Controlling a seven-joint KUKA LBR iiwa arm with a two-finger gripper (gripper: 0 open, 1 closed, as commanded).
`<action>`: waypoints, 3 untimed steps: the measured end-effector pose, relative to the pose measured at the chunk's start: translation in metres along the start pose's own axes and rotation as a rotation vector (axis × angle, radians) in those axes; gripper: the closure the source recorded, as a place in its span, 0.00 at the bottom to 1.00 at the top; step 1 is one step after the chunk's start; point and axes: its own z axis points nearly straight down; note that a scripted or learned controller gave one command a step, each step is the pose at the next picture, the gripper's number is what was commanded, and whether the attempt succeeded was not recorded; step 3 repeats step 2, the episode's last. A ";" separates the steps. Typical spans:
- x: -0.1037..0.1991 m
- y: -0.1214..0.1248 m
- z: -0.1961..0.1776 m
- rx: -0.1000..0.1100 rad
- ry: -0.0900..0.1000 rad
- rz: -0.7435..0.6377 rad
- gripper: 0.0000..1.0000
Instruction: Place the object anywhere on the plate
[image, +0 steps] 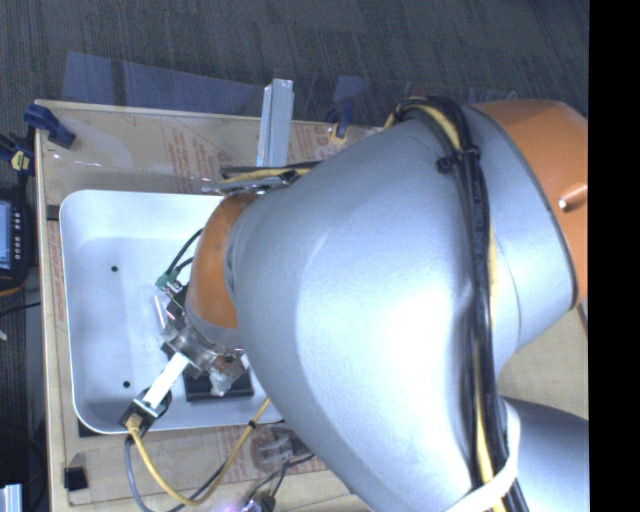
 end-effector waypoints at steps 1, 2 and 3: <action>0.055 -0.064 -0.022 -0.001 0.002 -0.085 0.00; 0.006 0.000 0.029 -0.004 0.006 -0.141 0.00; 0.006 0.000 0.029 -0.004 0.006 -0.141 0.00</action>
